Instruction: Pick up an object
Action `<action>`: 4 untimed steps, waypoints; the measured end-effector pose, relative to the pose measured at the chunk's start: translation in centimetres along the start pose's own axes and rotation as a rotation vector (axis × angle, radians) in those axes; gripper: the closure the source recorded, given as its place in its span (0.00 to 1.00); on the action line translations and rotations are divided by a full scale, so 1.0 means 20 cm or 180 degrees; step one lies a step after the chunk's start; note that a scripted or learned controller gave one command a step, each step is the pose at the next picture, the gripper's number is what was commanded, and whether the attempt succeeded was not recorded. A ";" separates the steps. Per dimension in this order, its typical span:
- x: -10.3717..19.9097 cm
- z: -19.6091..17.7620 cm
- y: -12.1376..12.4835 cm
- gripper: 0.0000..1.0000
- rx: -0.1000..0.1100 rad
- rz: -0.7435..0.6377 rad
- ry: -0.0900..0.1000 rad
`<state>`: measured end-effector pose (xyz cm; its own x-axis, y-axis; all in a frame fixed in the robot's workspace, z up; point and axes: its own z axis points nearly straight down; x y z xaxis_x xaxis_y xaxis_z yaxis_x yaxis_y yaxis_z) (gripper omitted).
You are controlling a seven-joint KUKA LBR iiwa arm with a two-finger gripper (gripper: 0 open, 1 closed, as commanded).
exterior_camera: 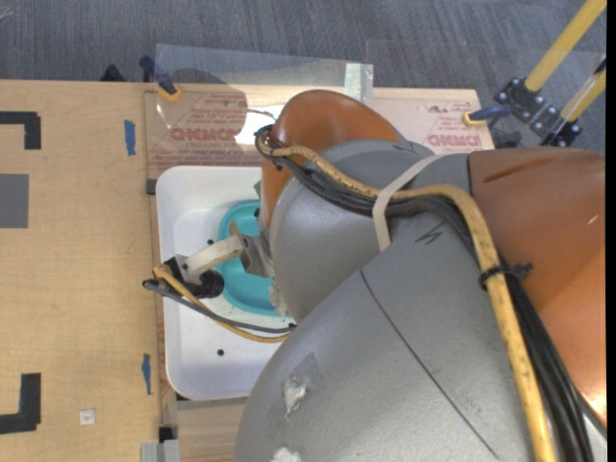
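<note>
1. Teal obj point(241, 295) is sitting in the white bin point(183, 359). Nearest the lens, the grey arm point(404, 345) is covering most of the scene.
2. Under the arm, the pincer point(255, 258) is hanging low over the teal obj. Apart or together: can't tell, as the wrist is hiding it.
3. The obj is lying approx mid-bin, w/ its right part going under the arm. Contact w/ the pincer: can't tell.
4. Probably a grasp approach is happening. Doing it well means centring over the obj's raised edge, coming straight down, closing once it's sitting btwn, then lifting slowly.
5. Farther off, the table point(77, 258) is stretching left, and a pinkish printed sheet point(207, 123) is lying behind the bin.
</note>
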<state>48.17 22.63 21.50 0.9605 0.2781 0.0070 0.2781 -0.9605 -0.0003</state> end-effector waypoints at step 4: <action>0.04 -0.39 0.11 1.00 -0.0003 0.0152 -0.0045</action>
<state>49.44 20.61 29.37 0.9727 0.2320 -0.0072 0.2320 -0.9727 0.0006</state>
